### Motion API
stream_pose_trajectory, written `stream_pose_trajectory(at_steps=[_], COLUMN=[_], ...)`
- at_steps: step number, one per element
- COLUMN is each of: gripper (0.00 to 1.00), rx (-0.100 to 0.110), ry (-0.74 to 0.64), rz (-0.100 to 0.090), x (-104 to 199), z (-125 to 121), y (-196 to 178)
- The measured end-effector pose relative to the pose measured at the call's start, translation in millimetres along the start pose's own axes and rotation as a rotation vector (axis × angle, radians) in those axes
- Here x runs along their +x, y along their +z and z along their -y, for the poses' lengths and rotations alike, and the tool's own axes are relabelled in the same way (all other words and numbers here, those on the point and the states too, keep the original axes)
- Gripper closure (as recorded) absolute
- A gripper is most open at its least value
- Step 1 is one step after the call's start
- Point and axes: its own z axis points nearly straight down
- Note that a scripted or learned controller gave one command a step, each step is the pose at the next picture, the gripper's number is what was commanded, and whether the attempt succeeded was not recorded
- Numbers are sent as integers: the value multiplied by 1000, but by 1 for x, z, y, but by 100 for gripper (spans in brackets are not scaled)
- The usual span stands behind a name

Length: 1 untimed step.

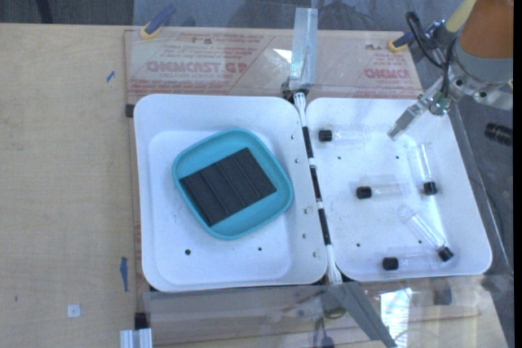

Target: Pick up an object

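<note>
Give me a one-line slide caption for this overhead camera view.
KUKA arm's gripper poised over the right bin of clear black-capped tubes; teal tray sits in the left bin.

bench (57,175) | wood top | 2 white bins: L bin (155,126), R bin (469,200), side by side

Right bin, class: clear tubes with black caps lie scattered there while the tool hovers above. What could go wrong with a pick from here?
1. The tubes are clear on white, so a grasp may miss.
2. They are round and may roll away.
3. Two tubes near the right bin's front corner lie close together; the tool might nudge one.
</note>
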Motion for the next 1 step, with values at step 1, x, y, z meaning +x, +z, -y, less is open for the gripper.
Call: stream_pose_trajectory(at_steps=[1], gripper=[0], rx=[0], ry=[-3], rz=[-1], x=[0], z=[55], y=[80])
